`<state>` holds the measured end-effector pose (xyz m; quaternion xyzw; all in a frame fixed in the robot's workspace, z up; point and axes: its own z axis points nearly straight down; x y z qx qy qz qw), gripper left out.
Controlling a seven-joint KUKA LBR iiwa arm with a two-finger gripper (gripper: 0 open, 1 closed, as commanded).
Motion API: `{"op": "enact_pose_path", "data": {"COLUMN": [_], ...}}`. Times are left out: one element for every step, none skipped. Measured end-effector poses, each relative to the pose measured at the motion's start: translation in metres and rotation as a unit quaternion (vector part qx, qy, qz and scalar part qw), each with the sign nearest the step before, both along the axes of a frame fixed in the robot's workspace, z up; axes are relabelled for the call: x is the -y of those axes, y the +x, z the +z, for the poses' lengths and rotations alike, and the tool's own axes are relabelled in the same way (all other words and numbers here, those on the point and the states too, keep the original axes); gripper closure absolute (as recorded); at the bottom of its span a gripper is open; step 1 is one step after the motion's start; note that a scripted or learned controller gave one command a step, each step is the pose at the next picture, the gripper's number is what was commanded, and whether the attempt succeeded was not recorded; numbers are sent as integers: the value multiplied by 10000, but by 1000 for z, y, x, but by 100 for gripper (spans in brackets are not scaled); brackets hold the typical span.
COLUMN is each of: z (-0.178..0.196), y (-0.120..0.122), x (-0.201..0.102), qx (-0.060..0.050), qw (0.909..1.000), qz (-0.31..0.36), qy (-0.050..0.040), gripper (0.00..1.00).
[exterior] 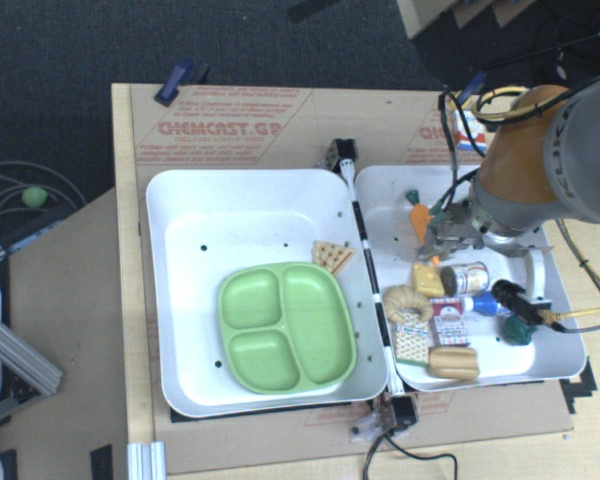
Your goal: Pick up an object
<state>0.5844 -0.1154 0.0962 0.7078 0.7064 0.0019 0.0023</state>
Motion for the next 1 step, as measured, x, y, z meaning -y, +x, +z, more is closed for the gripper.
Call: {"op": "enact_pose_path", "data": {"z": [89], "y": [-48], "x": [-41], "qx": [-19], "qw": [10000], "qz": [14], "qy": [6], "gripper": [100]}}
